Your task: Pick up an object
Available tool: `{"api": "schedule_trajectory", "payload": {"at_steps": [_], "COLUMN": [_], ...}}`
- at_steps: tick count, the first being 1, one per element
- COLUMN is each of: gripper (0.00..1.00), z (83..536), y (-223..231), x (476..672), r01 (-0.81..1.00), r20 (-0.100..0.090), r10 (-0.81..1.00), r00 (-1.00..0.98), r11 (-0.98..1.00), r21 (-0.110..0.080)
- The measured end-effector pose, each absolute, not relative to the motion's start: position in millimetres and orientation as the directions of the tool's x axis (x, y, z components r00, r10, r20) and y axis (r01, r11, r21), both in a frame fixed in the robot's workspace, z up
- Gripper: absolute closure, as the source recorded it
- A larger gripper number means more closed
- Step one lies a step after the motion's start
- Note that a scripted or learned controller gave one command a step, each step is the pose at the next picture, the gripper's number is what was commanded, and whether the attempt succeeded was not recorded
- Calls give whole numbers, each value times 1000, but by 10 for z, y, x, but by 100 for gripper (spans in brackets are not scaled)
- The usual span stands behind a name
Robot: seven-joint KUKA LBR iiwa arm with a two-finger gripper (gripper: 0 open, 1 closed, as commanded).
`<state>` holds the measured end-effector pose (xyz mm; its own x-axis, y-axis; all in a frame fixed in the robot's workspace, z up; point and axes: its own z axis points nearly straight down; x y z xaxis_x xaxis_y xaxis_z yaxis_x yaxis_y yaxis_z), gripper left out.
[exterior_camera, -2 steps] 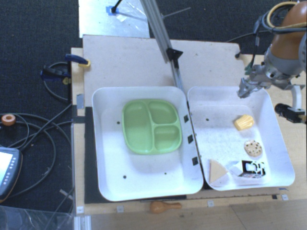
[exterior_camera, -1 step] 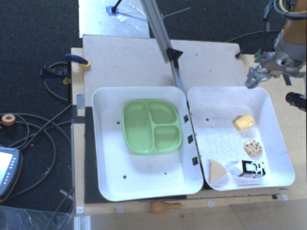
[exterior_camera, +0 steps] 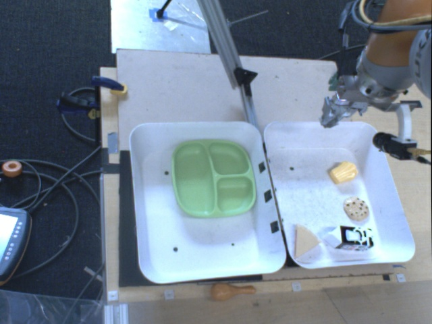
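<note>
Arm [exterior_camera: 395, 25] above the right bin's [exterior_camera: 307, 137] far rim

Fingers [exterior_camera: 331, 117] hang at twelve o'clock from the yellow block [exterior_camera: 343, 173], holding nothing; their spread cannot be told. Cookie [exterior_camera: 356, 209] lies at six o'clock from the block.

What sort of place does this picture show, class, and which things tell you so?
Probably a robotics lab bench: a robot arm reaches over two white bins, cables trail across the dark floor, and toy food such as a cookie serves for picking.
</note>
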<state>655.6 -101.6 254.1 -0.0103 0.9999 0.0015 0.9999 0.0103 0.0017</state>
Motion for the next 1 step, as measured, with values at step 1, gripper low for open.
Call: {"api": "schedule_trajectory", "payload": {"at_steps": [1], "gripper": [100], "z": [2443], "y": [-468], "x": [6718], "r01": [1000], "r20": [2], "r10": [1000], "r00": [-11], "r11": [11], "r21": [3]}}
